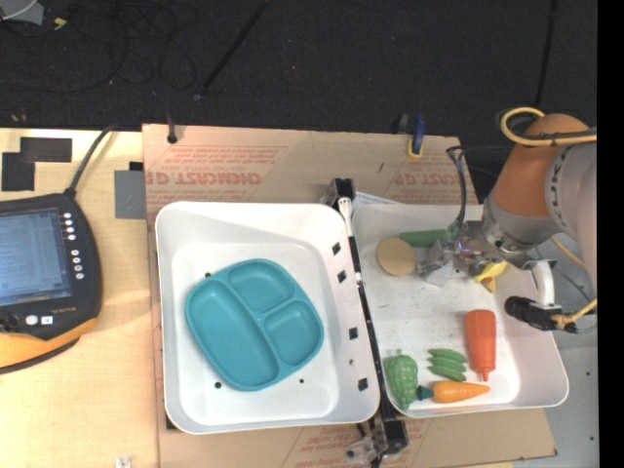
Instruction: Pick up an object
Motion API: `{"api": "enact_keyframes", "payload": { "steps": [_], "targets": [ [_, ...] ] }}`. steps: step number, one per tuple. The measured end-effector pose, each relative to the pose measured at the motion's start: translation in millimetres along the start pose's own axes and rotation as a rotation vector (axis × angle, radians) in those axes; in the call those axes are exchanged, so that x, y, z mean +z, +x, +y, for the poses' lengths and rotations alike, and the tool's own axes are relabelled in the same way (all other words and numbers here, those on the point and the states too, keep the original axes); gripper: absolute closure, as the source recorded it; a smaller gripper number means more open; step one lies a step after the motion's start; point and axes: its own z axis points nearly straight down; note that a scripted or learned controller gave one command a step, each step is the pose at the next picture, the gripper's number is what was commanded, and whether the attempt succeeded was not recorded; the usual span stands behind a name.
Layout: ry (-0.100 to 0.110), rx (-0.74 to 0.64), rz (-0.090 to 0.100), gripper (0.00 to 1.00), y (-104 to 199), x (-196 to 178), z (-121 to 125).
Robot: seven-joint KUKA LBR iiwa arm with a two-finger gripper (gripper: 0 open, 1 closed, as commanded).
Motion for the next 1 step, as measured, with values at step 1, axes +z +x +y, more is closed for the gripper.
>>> {"api": "enact_keyframes", "payload": {
  "steps": [1],
  "targets": [
    [0.009,0.003,0.013,0.0,-23.7,0.3,-76.1]
  ]
}}
